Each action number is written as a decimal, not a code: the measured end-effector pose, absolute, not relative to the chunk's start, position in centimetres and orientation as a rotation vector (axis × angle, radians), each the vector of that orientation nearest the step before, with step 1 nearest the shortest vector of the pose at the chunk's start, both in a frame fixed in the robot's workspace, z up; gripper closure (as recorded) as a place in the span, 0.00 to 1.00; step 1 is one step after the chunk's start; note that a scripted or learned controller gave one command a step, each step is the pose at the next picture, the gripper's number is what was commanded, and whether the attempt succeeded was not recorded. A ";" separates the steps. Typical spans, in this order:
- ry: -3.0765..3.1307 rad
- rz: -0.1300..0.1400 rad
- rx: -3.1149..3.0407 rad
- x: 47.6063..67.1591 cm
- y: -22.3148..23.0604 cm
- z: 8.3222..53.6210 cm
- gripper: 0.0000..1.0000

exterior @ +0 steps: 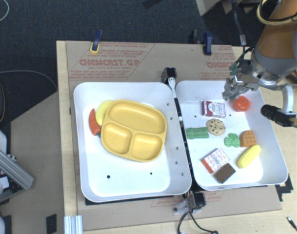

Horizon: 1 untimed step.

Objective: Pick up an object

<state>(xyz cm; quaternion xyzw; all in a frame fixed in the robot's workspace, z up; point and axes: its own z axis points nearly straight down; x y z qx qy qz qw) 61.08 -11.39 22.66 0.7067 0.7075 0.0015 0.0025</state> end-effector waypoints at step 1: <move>2.227 0.007 2.212 63.1 -6.1 23.5 1.00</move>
